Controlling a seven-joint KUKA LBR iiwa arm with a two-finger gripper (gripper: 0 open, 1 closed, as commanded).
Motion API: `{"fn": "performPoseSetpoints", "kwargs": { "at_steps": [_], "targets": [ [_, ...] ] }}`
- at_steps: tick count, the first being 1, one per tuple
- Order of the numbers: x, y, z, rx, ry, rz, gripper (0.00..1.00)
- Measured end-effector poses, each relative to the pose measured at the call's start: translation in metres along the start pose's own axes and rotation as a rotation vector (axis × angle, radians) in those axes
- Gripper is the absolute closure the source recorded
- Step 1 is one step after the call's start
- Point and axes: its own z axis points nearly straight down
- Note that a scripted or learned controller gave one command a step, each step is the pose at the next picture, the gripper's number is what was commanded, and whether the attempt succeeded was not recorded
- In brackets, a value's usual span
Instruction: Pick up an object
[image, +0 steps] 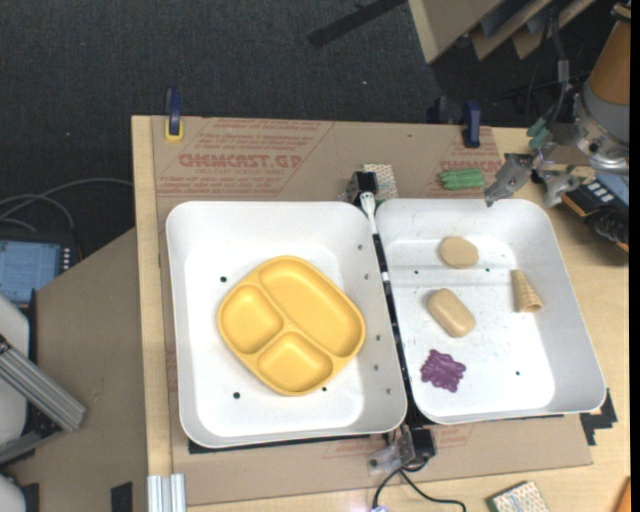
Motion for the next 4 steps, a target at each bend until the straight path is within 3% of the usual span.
{"fn": "performPoseSetpoints", "kwargs": {
  "at_steps": [1, 2, 3, 4],
  "targets": [
    [-0.040, -0.028, 0.129, 0.013, 0.002, 0.005, 0.00],
    [-0.076, -0.044, 0.202, 0.003, 0.015, -0.001, 0.00],
    [-0.077, -0.044, 0.189, 0.000, 0.004, -0.003, 1.00],
    [-0.008, -0.038, 0.201, 0.004, 0.005, -0.007, 1.00]
  ]
}}
